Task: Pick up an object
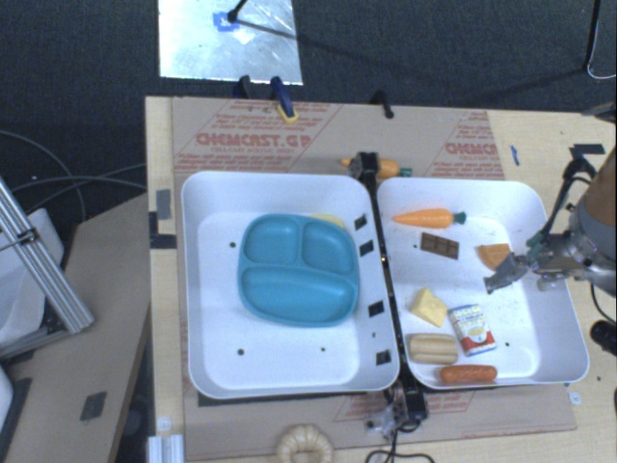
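Over the right bin (554, 340), the gripper (508, 276) hangs just beside an orange wedge (495, 255); whether it is wide or narrow I cannot tell. Left of the wedge lie a brown bar (440, 247) and a carrot (426, 218). A blue plate (297, 268) sits in the left bin (207, 287).

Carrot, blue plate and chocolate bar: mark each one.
Carrot (422, 218), camera view, middle of its orange body.
Blue plate (297, 268), camera view, ridge between its compartments.
Chocolate bar (440, 247), camera view, centre of its brown top.
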